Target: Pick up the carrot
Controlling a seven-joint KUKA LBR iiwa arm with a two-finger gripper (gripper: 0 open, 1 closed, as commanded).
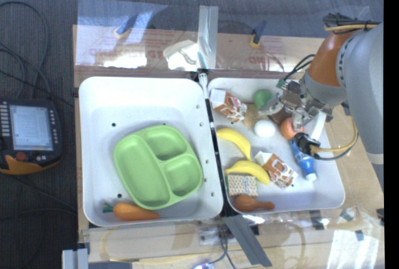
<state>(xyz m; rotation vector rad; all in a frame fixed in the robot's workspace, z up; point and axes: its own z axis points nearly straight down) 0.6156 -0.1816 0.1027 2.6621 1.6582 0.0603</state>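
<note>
The carrot [132, 212] is orange with a green stub at its left end. It lies flat along the front wall of the left bin [93, 136], just below the green divided plate [159, 165]. My gripper [292, 113] hangs over the far right part of the right bin [330, 196], far from the carrot. It sits close above an orange ball [287, 129] and a brown object [277, 117].
The right bin holds two bananas [235, 140], two small cartons [229, 107], a white egg [265, 129], a green item [262, 98], a blue bottle [302, 158], a cracker pack [242, 185] and a brown sweet potato [252, 203]. A teach pendant [28, 133] lies left of the bench.
</note>
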